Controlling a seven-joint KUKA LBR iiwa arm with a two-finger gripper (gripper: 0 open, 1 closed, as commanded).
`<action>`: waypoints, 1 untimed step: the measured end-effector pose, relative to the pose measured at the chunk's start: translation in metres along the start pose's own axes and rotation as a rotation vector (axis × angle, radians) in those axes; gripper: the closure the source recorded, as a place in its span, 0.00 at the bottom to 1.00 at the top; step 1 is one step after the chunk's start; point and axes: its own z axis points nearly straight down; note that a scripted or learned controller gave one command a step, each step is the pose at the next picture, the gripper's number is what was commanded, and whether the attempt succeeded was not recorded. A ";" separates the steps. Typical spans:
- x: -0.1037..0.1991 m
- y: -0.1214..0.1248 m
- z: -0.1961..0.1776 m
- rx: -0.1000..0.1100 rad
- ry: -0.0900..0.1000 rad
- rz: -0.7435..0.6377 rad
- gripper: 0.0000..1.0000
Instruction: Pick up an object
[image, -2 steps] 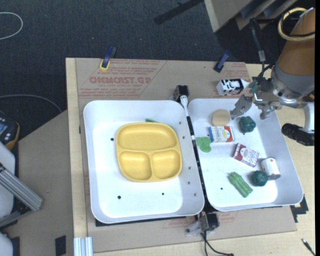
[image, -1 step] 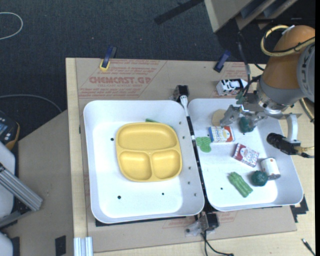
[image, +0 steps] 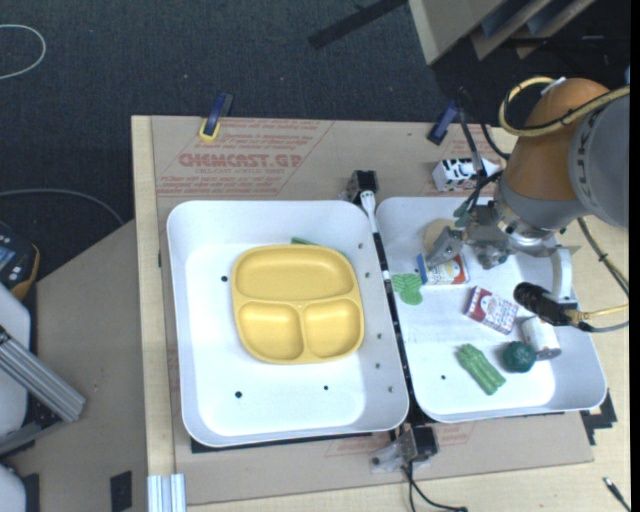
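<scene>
I am bringing the tool (image: 447, 252) down in the right bin (image: 570, 385) over a small card (image: 443, 270), I cannot tell if it is gripping, and next it needs a squeeze and lift.

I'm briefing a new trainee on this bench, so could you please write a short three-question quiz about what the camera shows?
1. True or false: the yellow divided plate lies in the right bin.
2. Which lies nearest the camera-side rim of the right bin: (a) the red-and-white packet, (b) the green oblong toy, (c) the green leaf-shaped piece?
3. Fill in: the gripper is over the ___ bin.

Key: 1 false; 2 b; 3 right.
</scene>
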 end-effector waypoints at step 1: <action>0.001 0.001 0.046 -0.004 0.000 0.001 0.00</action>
